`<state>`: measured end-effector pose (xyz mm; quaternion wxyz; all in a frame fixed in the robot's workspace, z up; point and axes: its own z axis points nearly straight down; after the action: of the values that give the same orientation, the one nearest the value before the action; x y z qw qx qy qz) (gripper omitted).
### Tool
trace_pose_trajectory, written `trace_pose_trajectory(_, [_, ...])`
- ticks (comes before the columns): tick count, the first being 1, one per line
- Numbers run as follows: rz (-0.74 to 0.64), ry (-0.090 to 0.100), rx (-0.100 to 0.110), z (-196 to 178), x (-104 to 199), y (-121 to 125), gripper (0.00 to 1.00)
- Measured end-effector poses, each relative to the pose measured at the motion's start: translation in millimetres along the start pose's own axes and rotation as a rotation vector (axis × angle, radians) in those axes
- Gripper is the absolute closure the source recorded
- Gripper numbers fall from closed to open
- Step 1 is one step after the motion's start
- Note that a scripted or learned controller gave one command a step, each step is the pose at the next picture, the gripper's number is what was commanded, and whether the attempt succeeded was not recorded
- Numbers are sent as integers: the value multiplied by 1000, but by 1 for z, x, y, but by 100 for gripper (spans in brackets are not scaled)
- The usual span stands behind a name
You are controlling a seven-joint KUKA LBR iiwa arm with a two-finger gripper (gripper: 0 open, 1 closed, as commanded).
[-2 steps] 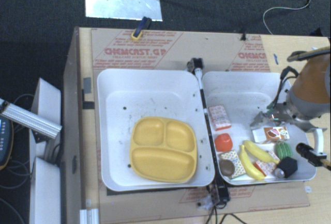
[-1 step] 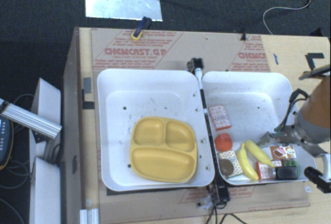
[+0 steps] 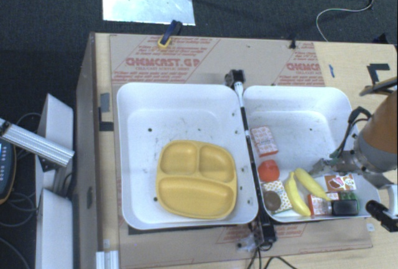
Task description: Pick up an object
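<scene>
At the right edge of the camera view, over the lower right corner of the right-hand bin (image 3: 292,97), we see the grey arm with its orange band, and below it the claw (image 3: 356,176) among the clutter; whether it is parted or closed we cannot tell, and nothing can be seen gripped in it. Just beside the claw lie a small printed packet (image 3: 340,183), a dark green block (image 3: 346,207) and a red carton (image 3: 318,204), crowded against the bin's front wall. Further left rest two toy bananas (image 3: 305,190), side by side and touching, then a spotted brown-and-white item (image 3: 274,197), a red round object (image 3: 268,170), and a pink-and-white box (image 3: 263,140) near the divider. We judge all of these to be light, rigid toy pieces. The bananas look smooth and curved, so they would likely slip unless taken across the middle of their narrow width. The flat-sided box, standing apart from its neighbours, offers the surest hold across its short sides. Across the divider, the left-hand bin (image 3: 140,103) carries a yellow divided plate (image 3: 198,179), broad and shallow, graspable only at its rim. Both bins sit on the board-covered worktop (image 3: 186,56).
</scene>
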<state>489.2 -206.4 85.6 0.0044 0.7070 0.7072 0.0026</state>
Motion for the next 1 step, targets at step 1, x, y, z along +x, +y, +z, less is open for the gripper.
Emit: trace_pose_trajectory(1, [-2, 0, 0, 0, 7, 0, 0])
